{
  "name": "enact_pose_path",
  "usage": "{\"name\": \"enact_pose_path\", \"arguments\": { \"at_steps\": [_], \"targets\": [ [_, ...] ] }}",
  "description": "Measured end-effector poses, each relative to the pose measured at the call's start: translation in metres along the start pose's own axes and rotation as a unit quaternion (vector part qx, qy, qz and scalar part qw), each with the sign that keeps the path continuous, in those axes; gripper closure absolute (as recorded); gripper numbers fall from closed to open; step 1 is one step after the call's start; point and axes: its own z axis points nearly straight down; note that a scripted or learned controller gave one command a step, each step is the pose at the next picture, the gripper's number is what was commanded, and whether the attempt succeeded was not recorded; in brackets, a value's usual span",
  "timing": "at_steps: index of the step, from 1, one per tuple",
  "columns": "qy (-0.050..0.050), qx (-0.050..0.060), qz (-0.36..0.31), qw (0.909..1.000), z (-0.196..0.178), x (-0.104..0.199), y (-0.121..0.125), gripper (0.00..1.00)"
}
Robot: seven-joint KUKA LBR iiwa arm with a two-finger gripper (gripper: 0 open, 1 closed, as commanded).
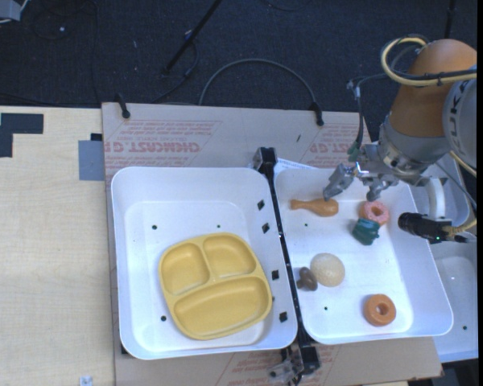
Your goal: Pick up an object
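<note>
Two doughnuts (379, 310), one drumstick (315, 207), one yellow tray (216, 285), one spread, unladen claw (357, 182) above the right bin (419, 312).

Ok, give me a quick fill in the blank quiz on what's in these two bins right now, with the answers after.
1. The yellow divided plate lies in the ____ bin.
2. The claw hovers over the far end of the ____ bin.
3. The orange ring lies nearer the ____ edge of its bin than the pink ring.
4. The plate has ____ compartments.

Missing words: left; right; near; three
</note>
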Motion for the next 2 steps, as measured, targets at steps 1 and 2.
{"name": "enact_pose_path", "arguments": {
  "at_steps": [1,2],
  "targets": [
    [0.0,0.0,0.0,1.0,0.063,-0.004,-0.001,0.0],
    [0.0,0.0,0.001,1.0,0.117,-0.002,-0.002,0.0]
  ]
}}
